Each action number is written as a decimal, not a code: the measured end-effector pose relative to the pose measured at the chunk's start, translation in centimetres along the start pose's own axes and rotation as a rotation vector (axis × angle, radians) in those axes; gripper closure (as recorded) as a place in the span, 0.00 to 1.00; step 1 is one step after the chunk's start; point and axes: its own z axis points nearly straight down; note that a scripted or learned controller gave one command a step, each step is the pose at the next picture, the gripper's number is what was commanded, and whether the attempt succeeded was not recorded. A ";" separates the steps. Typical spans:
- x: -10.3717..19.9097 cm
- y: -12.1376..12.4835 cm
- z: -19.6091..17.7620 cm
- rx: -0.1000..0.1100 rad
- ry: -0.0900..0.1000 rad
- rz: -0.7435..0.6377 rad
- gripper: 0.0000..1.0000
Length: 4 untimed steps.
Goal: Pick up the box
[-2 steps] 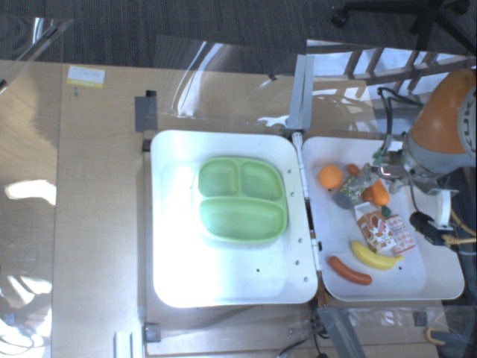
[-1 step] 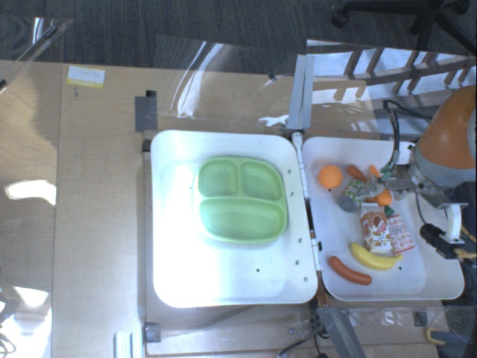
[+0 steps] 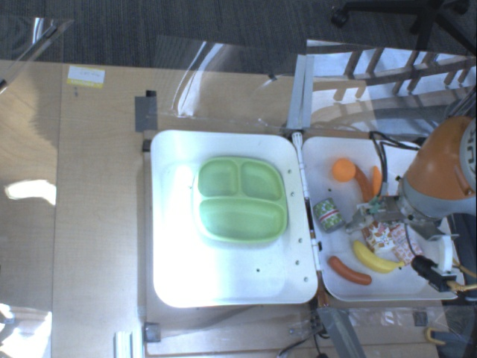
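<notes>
I see the desk first, pale wood, carrying two shallow white bins side by side. The left bin holds a green divided plate with three compartments, lying flat near its middle. The right bin holds the small things. The arm comes in from the right, grey with its orange band, and it hangs over the right half of this bin. Its end effector is low, just above the box, but the wrist hides its tips, so I cannot tell if it is spread or pressed together. The box, white with red print, lies in the right bin, under the arm, touching the yellow banana in front of it. A red sausage lies near the front rim, left of the banana. A small green can lies near the left wall. An orange ball is at the back, with an orange carrot just beside it.
</notes>
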 end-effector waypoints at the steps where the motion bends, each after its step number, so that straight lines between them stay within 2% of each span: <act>1: 0.0 0.0 0.0 0.000 0.000 0.000 0.00; 2: -3.4 5.7 0.2 0.002 0.000 0.008 0.00; 3: -2.6 3.4 0.1 0.002 0.001 -0.018 0.00; 4: -2.6 3.7 -1.0 -0.006 -0.002 -0.020 1.00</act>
